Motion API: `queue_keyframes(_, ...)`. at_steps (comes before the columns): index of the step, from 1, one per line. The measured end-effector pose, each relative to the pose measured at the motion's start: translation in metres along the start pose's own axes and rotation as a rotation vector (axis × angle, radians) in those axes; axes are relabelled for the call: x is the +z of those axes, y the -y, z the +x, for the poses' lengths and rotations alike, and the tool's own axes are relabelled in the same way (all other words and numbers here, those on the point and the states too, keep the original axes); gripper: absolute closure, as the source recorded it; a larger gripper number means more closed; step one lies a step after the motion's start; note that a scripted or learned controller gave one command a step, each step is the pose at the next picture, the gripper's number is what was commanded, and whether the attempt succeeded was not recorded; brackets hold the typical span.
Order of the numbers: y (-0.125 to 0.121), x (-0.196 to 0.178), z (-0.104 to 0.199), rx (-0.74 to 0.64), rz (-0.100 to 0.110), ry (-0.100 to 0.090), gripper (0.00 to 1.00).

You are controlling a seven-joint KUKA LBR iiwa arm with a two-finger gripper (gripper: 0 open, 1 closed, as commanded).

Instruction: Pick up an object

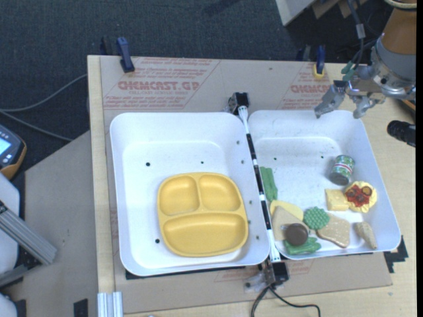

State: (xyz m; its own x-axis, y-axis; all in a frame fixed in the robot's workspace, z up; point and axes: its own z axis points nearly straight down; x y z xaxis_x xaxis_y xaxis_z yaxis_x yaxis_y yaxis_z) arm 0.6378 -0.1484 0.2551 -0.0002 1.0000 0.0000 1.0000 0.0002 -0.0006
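Both white bins [125, 177] look like smooth plastic with a dull sheen. The yellow divided plate [201, 214] is matt plastic too. Under them lies a brown board [165, 84], papery and flat, printed in red. The small can [342, 169] shines like metal. The gripper [344, 102] seems bare grey metal, and the floor [53, 32] looks like rough dark carpet

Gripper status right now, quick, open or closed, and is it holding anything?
Gripper: open, holding nothing, above the right bin's far edge.
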Motion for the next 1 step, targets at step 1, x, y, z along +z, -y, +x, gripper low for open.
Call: queue_keyframes(1, 0.0145, 0.1798, -0.0383, 0.004, 0.010, -0.001, 0.00)
